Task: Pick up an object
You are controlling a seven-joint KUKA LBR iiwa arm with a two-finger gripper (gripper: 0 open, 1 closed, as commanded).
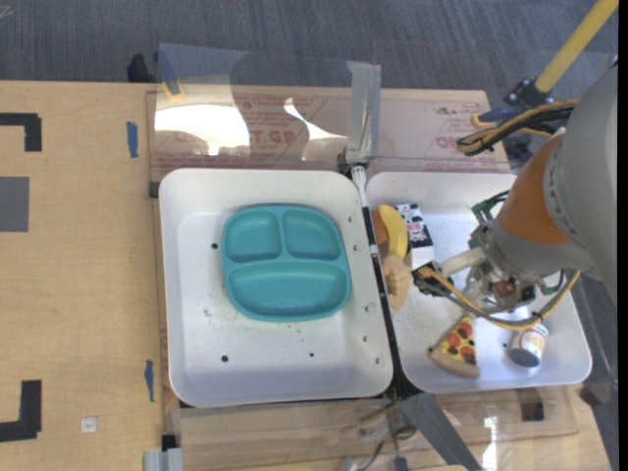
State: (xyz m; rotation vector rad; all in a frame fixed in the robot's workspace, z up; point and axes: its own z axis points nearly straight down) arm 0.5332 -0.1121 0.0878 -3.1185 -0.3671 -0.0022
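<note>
Nearest, in the right bin, saw a toy pizza slice near a small white bottle. Just behind, found the gripper over the bin floor; could not tell whether clenched or released. Farther back, noted a banana by the left wall.

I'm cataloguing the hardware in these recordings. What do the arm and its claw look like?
The arm is thick, rounded and grey, with a smooth casing. A broad orange band runs above the wrist. The claw is a small cluster of metal-grey and dark parts, too cluttered to make out in detail. A thin yellow cable loops by it.
</note>
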